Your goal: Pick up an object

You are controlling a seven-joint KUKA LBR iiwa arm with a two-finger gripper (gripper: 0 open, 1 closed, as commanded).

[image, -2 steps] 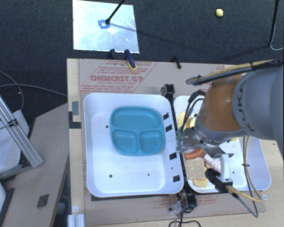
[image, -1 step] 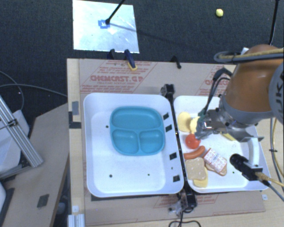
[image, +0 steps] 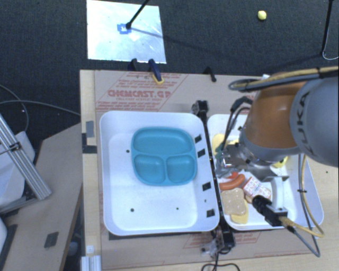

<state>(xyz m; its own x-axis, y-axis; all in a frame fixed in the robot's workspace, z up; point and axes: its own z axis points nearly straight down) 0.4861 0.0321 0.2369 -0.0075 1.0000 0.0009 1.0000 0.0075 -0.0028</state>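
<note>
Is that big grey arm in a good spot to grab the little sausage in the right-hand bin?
Probably yes. The arm hangs over the right bin, and the sausage lies uncovered just below its wrist, with toast beside it, not on top.

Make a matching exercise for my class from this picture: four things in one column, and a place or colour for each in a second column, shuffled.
Things
1. divided plate
2. sausage
3. toast slice
4. small yellow ball

Descriptions
A. on the dark floor beyond the bench
B. light blue, in the left bin
C. red-orange, in the right bin beside the arm
D. tan, near the right bin's front edge

Pairs: 1-B, 2-C, 3-D, 4-A
</note>
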